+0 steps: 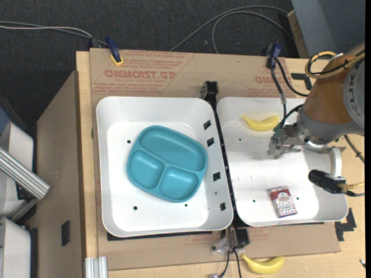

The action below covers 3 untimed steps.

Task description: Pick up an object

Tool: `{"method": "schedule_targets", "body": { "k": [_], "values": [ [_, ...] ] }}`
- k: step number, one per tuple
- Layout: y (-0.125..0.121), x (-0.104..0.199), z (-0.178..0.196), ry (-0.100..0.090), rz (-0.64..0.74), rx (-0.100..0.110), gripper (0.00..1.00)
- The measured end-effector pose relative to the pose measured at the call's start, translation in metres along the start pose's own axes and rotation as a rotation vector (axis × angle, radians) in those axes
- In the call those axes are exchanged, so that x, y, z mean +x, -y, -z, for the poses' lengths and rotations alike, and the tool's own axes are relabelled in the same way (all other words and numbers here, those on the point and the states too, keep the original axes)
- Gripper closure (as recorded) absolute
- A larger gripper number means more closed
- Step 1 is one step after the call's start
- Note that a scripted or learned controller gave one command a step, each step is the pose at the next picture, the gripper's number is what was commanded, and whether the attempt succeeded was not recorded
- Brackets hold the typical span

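The banana [260,122] lies in the right bin [249,210], near its far wall, and it is the object nearest to the hand [277,146]. I judge it light and a little soft, with a smooth curved skin, so a grip across its thick middle is better than at the thin tips. A small red card box [282,202] lies near the front wall of the same bin; it looks stiff and flat. The left bin [110,172] holds a blue divided plate [167,163]. The arm [331,106] reaches in from the right, and the hand points down just beside the banana. The hand is too small and dark here, so I cannot tell its state.
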<state>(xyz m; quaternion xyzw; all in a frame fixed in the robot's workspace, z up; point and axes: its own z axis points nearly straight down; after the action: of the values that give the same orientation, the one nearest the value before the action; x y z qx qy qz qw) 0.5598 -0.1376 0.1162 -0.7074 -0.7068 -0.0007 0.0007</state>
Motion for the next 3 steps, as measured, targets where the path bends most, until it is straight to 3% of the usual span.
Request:
{"method": "schedule_targets", "body": {
  "k": [1,3],
  "values": [
    [0.006,-0.002,0.046,0.003,0.0,-0.004,1.0],
    [-0.007,0.002,0.154,0.003,0.003,-0.007,1.0]
  ]
}}
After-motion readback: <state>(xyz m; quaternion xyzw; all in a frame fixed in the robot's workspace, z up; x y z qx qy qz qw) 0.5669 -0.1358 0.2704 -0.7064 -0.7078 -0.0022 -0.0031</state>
